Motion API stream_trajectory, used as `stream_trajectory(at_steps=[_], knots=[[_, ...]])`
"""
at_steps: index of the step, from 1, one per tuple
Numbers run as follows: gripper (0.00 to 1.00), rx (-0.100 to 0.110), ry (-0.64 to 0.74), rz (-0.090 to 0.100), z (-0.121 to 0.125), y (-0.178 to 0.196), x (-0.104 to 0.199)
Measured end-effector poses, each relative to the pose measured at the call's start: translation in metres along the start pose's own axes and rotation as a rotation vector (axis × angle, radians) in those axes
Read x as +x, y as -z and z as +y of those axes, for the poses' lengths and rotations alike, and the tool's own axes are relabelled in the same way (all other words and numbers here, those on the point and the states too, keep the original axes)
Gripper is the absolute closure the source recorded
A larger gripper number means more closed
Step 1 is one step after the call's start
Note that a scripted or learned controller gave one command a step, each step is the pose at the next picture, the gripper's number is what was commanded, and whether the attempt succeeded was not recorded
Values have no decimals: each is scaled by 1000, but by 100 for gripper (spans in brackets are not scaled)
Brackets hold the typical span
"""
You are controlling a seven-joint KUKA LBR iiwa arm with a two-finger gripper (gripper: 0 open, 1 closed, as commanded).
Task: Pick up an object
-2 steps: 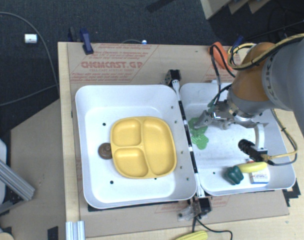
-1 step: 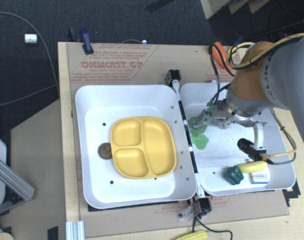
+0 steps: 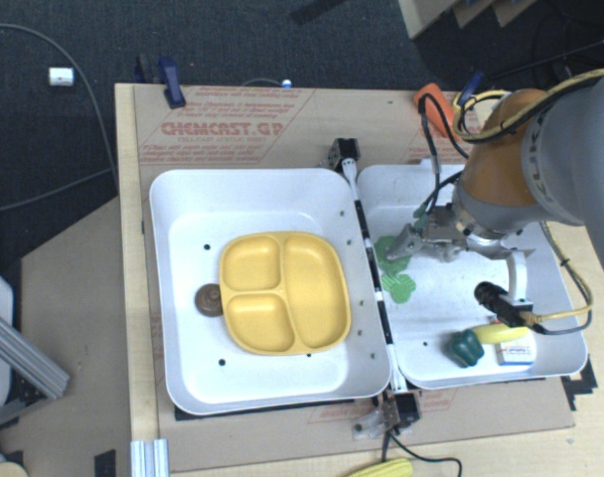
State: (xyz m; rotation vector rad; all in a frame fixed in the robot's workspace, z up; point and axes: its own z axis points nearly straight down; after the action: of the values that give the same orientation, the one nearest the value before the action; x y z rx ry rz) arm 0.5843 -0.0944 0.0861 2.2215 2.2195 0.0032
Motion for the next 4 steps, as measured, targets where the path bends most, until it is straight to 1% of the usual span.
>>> stream_trajectory(at_steps=[1,2,3,4], knots=[[0,1,0,-3,0,-1,-68],[0,1,2,-1,23,2,-2],[0,4,0,0,6,-1,3],[100,2,0,0,7,9,3]])
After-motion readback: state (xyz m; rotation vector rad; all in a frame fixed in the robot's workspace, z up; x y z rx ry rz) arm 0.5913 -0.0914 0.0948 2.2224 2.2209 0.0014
